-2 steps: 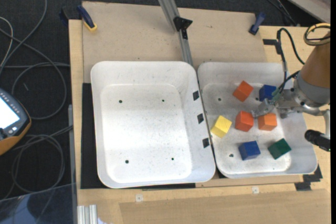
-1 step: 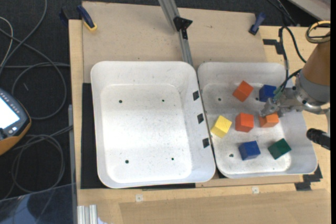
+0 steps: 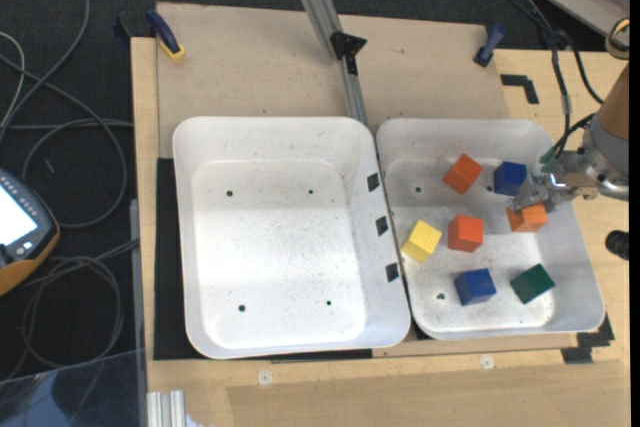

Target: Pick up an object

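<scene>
Two shallow white bins sit side by side on the bench, the left bin [image 3: 270,235] bare and roomy, the right bin [image 3: 500,320] scattered with small cubes. At its right rim the gripper [image 3: 537,200] is clamped on an orange cube [image 3: 528,217], just beside a blue cube [image 3: 509,177]. Further cubes, orange [image 3: 461,173], red-orange [image 3: 465,233], yellow [image 3: 422,240], blue [image 3: 474,286] and green [image 3: 532,283], lie apart with gaps between.
</scene>
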You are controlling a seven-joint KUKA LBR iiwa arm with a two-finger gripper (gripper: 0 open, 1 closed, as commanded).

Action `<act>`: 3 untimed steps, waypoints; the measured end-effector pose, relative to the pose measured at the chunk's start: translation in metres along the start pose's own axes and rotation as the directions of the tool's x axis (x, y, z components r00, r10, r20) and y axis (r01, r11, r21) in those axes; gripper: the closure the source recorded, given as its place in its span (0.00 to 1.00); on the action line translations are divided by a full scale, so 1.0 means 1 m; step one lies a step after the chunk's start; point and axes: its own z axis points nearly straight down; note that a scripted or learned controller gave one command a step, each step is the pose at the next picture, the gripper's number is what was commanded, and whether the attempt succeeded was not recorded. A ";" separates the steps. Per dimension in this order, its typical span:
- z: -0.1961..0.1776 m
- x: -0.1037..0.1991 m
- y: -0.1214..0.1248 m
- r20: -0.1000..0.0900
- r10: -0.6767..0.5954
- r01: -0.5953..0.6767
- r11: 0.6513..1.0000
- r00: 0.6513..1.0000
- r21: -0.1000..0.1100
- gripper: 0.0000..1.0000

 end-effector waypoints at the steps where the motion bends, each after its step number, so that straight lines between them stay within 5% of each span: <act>1: -0.062 -0.005 -0.004 0.001 0.000 0.000 1.000 1.000 -0.003 1.00; 2: -0.110 -0.005 -0.003 0.001 -0.001 0.001 1.000 1.000 -0.002 1.00; 3: -0.096 0.046 -0.002 -0.005 -0.005 0.005 1.000 1.000 0.006 1.00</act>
